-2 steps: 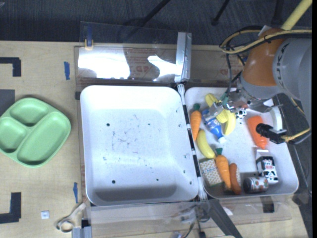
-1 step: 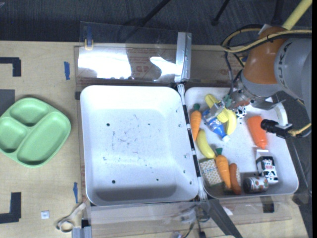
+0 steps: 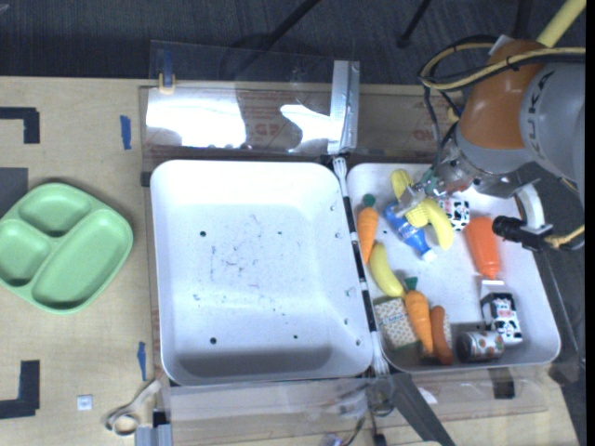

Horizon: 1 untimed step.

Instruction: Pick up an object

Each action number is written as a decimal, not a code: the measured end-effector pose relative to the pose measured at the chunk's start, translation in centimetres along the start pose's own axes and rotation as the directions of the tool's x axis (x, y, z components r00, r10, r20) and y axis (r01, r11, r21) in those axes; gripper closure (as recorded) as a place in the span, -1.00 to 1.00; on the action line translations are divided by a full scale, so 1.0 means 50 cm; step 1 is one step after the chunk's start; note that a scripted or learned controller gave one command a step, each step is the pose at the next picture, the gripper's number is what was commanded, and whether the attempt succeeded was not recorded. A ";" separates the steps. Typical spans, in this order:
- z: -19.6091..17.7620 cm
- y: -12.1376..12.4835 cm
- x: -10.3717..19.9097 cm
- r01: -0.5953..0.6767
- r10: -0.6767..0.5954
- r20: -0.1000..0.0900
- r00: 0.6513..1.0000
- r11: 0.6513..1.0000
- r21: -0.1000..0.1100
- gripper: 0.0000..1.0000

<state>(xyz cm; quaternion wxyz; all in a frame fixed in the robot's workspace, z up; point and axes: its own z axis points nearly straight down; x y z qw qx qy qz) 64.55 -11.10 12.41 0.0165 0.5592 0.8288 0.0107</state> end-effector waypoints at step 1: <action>-0.122 0.101 0.132 -0.024 0.025 -0.013 1.000 0.999 0.034 1.00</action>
